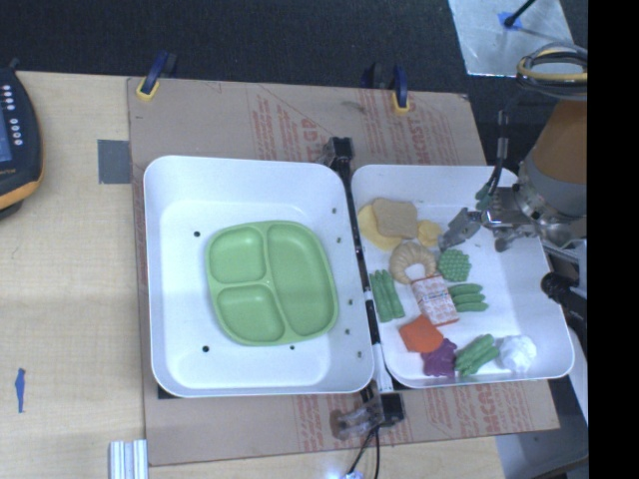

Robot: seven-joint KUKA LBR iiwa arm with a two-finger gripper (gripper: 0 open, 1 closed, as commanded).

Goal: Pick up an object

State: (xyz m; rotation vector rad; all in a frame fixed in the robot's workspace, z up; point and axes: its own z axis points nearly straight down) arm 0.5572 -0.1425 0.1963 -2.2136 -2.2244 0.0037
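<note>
You are seeing the grey arm [559,163] coming in from the right edge, with its orange band sitting above the wrist and the wrist leaning down over the right bin [519,297]. The gripper [461,230] is hanging low near the upper middle of this bin, with its dark metal fingers pointing left and down toward the toy food; nothing is lying between them, and you cannot tell whether they are apart or together. The objects to pick are all lying in the right bin, in a loose group just left of and below the gripper. You are looking at one tan bread slice [395,217] on a pale yellow round piece [375,230], one ring-shaped pastry [411,260], one small printed box [434,299], one orange piece [420,334], one purple piece [438,358], and one crumpled white thing [516,351]. Several green bumpy vegetable pieces [454,264] are lying around them. The left bin [180,257] is holding one smooth light green plate [271,282] with three compartments. Both bins are shallow, white and glossy, resting on brown cardboard [250,118].
</note>
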